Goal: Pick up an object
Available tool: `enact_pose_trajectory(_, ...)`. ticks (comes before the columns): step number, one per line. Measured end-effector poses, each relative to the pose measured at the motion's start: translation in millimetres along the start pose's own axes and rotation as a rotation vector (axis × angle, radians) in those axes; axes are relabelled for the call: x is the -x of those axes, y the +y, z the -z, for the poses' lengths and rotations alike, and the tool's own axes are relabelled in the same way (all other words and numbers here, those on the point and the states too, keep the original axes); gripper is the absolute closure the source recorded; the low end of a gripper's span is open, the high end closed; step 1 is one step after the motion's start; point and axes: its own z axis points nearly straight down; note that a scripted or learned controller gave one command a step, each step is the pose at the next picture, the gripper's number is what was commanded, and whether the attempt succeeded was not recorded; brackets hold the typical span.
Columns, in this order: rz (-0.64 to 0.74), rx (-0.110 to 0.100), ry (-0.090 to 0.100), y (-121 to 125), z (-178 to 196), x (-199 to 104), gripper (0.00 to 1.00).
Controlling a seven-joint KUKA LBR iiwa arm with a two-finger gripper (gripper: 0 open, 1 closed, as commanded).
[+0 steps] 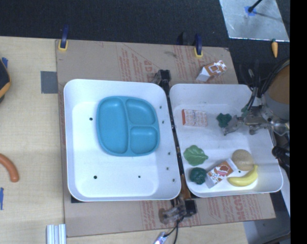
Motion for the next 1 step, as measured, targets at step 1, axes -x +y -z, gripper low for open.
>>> enact_pose_trajectory(1, -0.001, 0.002, 0.0, 39.7, -13.7, -23.6, 0.0)
